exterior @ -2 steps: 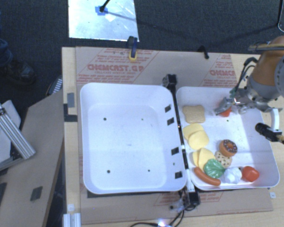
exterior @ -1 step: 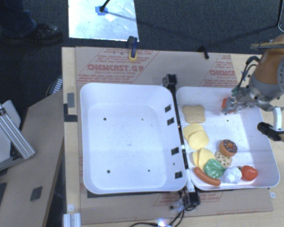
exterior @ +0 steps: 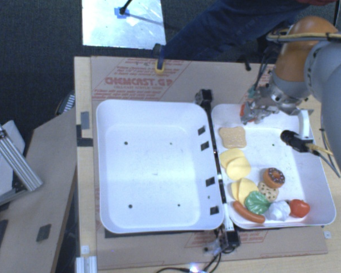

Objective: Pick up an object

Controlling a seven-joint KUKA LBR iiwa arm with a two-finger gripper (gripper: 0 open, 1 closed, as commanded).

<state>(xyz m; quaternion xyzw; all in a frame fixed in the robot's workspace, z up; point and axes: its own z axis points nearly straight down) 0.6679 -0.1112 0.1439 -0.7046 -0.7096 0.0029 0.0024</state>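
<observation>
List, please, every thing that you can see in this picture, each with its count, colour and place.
left bin: 1, white, left on the bench
right bin: 1, white, beside it
cardboard sheet: 1, brown, under both bins
bread slice: 1, tan, right bin, far left part
round slices: at least 3, yellow, below the bread
doughnut: 1, brown with dark icing, right bin's middle
leafy piece: 1, green, near edge
sausage: 1, red-orange, near left corner
lump: 1, white, near edge
tomato: 1, red, near right
arm: grey, orange band, from right
gripper: over right bin's far left corner
</observation>
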